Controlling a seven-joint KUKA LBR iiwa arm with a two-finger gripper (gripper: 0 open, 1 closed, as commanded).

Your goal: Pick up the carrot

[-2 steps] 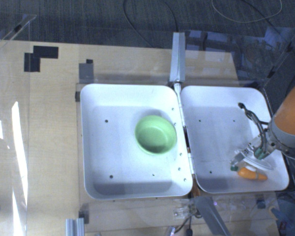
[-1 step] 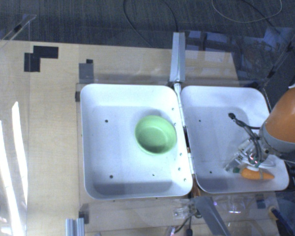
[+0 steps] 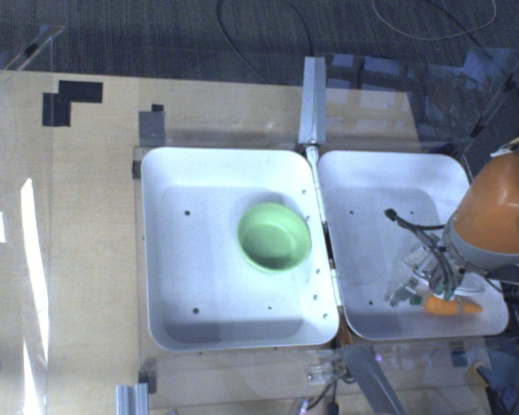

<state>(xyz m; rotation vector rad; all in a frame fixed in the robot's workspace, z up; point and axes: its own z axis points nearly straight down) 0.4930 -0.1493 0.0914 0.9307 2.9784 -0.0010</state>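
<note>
so going left to right: there's the wooden bench [image 3: 86,232] with a couple of black tape marks [image 3: 69,102] up near its far left, then the left bin [image 3: 169,258] with a green bowl [image 3: 275,236] sitting open side up right of its middle, close to the divider. next is the right bin [image 3: 363,188], and that's where i'm working. my arm comes in from the right, the orange band [image 3: 502,201] is the big blob over the bin's right edge, and my gripper [image 3: 426,288] is down low near the bin's near right corner. the carrot [image 3: 452,306] is lying flat on the bin floor right there, just beside or maybe touching my tip, sticking out to the right of it. honestly i cannot tell how my jaws stand, too much cable and metal clutter in that spot, and i can't see the carrot between them, so i'm not calling it held. my guess on handling: it looks like a small toy carrot, so light, stiff and a bit smooth, likely to roll or squirt out if pinched near an end. i'd take it across the thick middle, jaws square to its length. no brands, labels or readable writing anywhere that i can make out.
</note>
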